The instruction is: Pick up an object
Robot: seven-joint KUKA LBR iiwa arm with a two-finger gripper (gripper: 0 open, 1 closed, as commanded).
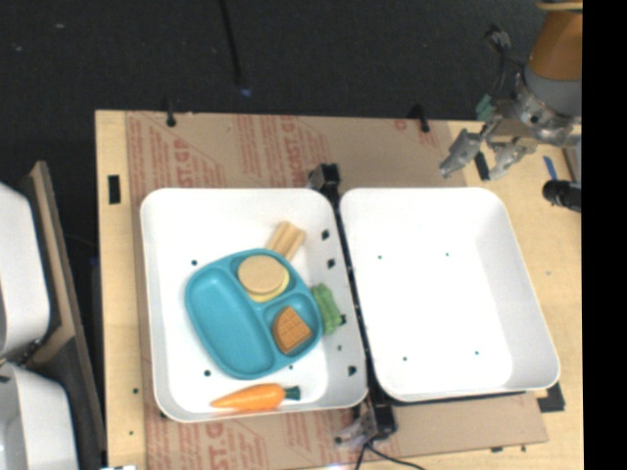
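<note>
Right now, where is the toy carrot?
The carrot lies in the left bin, along its near edge, just below the blue tray.

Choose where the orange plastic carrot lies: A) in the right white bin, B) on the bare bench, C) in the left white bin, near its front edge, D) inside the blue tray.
C: the orange plastic carrot lies on the floor of the left white bin, in front of the blue divided plastic tray.
</note>
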